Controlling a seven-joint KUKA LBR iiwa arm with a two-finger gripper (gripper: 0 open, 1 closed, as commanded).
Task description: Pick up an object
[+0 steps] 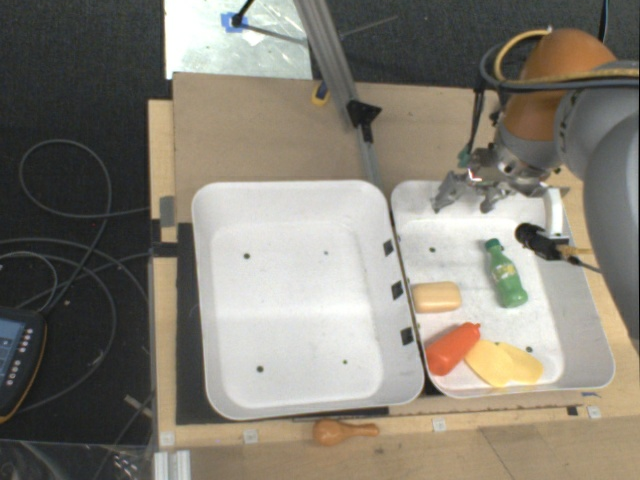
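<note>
On the brown bench, the right bin holds a green bottle, lengthwise just nearward of the open, empty gripper.

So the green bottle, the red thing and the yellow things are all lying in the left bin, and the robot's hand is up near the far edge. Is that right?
Not quite. The camera view shows the green bottle, the red thing and the yellow things lying in the right bin, not the left one. The hand is indeed near that bin's far edge.

In the right bin lie a green bottle, a tan block, a red pepper and a yellow banana.
</note>
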